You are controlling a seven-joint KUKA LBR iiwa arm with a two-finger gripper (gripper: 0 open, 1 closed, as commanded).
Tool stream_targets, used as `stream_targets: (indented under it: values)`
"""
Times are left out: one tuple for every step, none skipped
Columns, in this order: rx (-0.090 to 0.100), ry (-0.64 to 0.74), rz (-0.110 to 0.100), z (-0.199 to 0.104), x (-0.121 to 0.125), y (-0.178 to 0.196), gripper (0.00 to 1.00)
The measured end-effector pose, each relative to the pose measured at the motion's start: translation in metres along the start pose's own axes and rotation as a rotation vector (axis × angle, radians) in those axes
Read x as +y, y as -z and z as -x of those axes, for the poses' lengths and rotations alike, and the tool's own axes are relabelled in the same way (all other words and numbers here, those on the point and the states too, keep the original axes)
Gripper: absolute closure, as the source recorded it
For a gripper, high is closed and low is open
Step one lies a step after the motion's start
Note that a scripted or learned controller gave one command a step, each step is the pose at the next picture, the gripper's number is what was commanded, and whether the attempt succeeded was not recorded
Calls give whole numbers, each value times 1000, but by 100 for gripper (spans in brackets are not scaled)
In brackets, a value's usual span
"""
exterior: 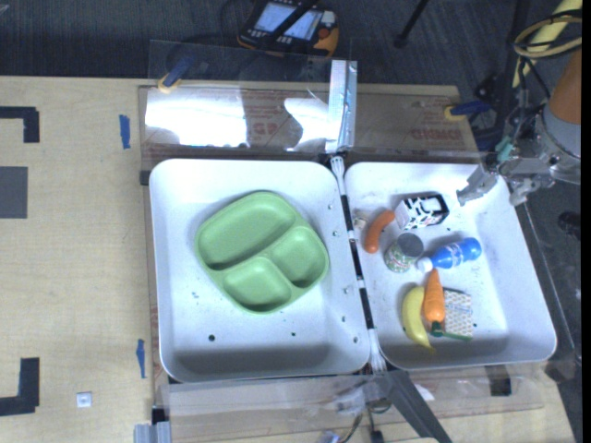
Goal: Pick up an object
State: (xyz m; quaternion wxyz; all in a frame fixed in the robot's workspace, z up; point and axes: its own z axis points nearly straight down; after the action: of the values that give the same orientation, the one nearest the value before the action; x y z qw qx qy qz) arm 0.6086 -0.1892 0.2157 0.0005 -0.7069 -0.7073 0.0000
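Reaching from the right bin's [526, 275] far corner, your gripper [494, 181] grips nothing; its opening you cannot tell from above. Try the blue bottle [454, 253] lying mid-bin beside the small can [404, 250]; likely light, rigid, slippery and prone to roll, so pinch across its middle.

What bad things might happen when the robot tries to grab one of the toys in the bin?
The carrot lies across the banana and touches the patterned packet, so the gripper might catch two things or knock one aside.

The small can, blue bottle and orange piece sit tightly together, so one might roll off when bumped.

The gripper hangs near the right bin's rim and could clip it going down.
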Motion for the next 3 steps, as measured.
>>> stream_targets:
  values:
    - [0,13,1,-30,-50,-95,0]
    - [-2,61,6,-27,-4,-130,0]
    - [-5,59,12,-26,-2,-118,100]
